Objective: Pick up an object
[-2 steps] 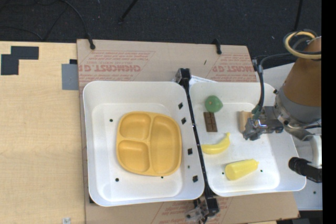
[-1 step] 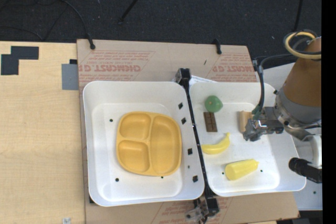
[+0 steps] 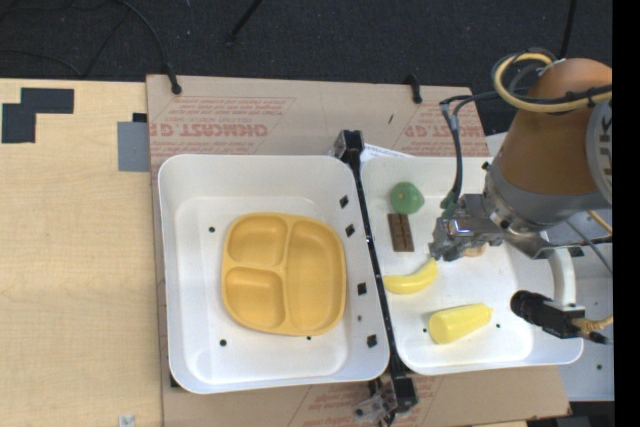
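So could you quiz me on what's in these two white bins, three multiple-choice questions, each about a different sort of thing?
1. Where does the yellow divided plastic plate lie?
A. left white bin
B. right white bin
C. on the cardboard

2. How many yellow things lie in the right bin?
A. none
B. two
C. four

3. What is the small green round object doing?
A. hanging from the arm
B. lying on the bin floor
C. sitting on the plate

Answers: 1 A, the plate sits in the left bin. 2 B, the yellow banana and yellow cylinder-shaped block. 3 B, it rests alone beside the brown rectangular bar.
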Robot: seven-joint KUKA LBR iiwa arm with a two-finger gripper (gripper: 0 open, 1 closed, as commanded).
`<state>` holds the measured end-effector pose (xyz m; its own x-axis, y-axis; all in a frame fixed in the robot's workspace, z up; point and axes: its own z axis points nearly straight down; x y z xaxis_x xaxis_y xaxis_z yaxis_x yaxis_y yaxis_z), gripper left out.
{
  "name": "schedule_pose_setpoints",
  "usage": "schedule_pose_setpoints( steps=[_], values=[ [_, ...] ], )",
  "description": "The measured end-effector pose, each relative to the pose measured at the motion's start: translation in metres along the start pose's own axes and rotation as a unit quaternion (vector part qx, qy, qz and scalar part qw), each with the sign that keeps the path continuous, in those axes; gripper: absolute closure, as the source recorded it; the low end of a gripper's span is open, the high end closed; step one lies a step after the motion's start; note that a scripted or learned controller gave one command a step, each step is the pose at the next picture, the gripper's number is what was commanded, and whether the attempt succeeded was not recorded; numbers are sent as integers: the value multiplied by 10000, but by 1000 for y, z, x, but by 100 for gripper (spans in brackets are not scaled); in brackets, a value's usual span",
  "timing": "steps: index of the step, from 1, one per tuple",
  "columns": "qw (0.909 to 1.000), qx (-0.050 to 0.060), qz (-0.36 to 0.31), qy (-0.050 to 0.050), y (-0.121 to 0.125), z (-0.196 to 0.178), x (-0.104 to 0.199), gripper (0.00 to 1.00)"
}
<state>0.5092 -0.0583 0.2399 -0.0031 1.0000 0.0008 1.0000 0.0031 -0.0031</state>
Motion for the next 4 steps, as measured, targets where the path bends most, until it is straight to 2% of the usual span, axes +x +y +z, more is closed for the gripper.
schedule_pose_setpoints(
  steps=[1, 3, 4],
  values=[
    [10000, 16, -2, 3, 5, 15, 50, 100],
    [10000, 6, -6, -2, 5, 8, 153, 100],
    [10000, 8, 10, -11, 14, 21, 167, 100]
  ],
)
